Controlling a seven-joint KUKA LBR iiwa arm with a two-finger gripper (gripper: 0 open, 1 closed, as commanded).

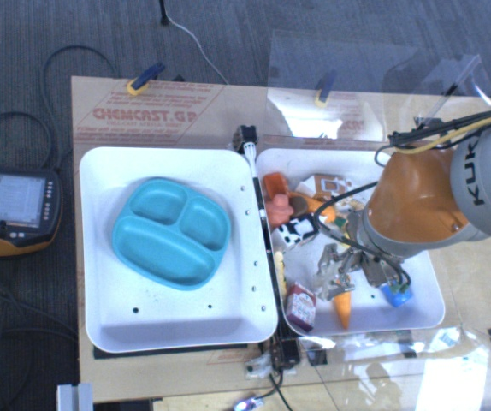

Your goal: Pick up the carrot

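Observation:
The carrot (342, 308), a small orange cone, lies near the front wall of the right bin (425, 315), pointing toward the front edge. My gripper (338, 274) hangs straight over the carrot's upper end, close to it or touching it. The view does not settle whether the carrot is in its grasp. The grey arm with its orange band (417, 199) covers the middle and right of this bin and hides what lies under it.
A dark red packet (301, 306) lies left of the carrot and a small blue object (397, 294) to its right. Behind are a black-and-white toy (296, 229) and red-orange items (276, 202). The left bin (100, 298) holds a blue divided plate (173, 234).

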